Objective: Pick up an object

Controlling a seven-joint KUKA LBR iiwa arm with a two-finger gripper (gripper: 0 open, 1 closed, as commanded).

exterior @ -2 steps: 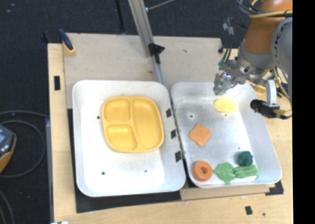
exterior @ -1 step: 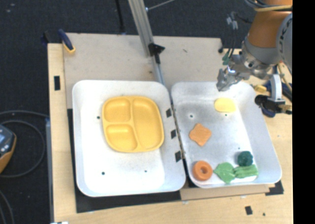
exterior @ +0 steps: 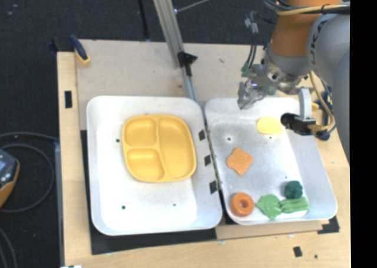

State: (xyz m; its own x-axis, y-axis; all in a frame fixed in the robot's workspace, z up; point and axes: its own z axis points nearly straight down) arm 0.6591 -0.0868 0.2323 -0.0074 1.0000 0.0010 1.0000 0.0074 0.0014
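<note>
A: Objects for picking all lie in the right bin (exterior: 306, 161). Largest first?

B: Yes. The bench (exterior: 118, 66) carries two bins; the left bin (exterior: 103, 161) holds a yellow divided plate (exterior: 159, 147), filling its middle. The arm (exterior: 306, 19) comes in over the bench's far right corner.

A: And the right bin's contents?

B: A green leafy piece (exterior: 281, 205) at the near edge, an orange square piece (exterior: 240, 161) in the middle, an orange ring (exterior: 241, 203) by the near left corner, a yellow oval (exterior: 269, 125) toward the far edge, and a small dark green lump (exterior: 293, 189) near the right wall.

A: Where is the gripper (exterior: 247, 97)?

B: Above the far left corner of the right bin, beside the yellow oval but apart from it. Nothing sits between its fingers; whether they stand open or closed, I cannot tell.

A: So which step?

B: The approach, I judge: nothing is lifted. The next move calls for choosing one piece, centring over it, descending and closing. The yellow oval is nearest.
</note>
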